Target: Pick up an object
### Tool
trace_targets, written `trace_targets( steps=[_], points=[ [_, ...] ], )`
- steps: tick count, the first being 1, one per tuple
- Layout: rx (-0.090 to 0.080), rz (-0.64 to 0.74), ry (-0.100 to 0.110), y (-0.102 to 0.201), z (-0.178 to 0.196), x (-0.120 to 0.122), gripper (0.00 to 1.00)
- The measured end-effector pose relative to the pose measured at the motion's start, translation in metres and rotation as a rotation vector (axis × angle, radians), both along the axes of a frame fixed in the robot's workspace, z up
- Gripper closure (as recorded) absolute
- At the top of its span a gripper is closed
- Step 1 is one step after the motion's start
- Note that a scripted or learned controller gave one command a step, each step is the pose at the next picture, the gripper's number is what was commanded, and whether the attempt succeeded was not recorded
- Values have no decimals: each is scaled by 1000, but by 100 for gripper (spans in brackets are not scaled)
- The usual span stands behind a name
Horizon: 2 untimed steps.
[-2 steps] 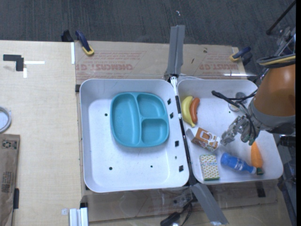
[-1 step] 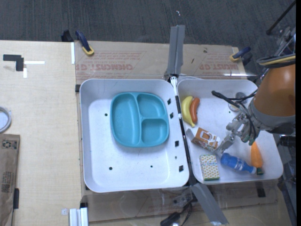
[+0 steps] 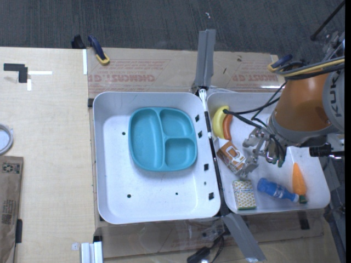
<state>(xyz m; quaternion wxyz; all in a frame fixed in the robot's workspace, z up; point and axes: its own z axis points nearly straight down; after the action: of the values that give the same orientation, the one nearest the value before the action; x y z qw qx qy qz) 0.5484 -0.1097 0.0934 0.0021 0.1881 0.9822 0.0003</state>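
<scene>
Crowded right white bin [image 3: 323, 197]: metal two-finger gripper [image 3: 249, 166] spread, empty, beside small orange-white carton [image 3: 231, 156], risking nudging it aside.

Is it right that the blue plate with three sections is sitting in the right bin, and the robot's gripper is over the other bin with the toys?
Not quite. The camera view shows the blue plate lying in the left bin, not the right one. The rest holds: the gripper is over the other bin, the right bin, among the small items there, such as the blue bottle and the orange carrot.
</scene>
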Motion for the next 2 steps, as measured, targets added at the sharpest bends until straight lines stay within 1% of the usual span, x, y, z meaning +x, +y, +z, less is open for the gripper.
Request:
trace_targets(
  steps=[1, 2],
  points=[
    [-1, 255, -1, 4, 0, 23, 0],
    [-4, 248, -6, 2, 10, 24, 100]
  ],
)
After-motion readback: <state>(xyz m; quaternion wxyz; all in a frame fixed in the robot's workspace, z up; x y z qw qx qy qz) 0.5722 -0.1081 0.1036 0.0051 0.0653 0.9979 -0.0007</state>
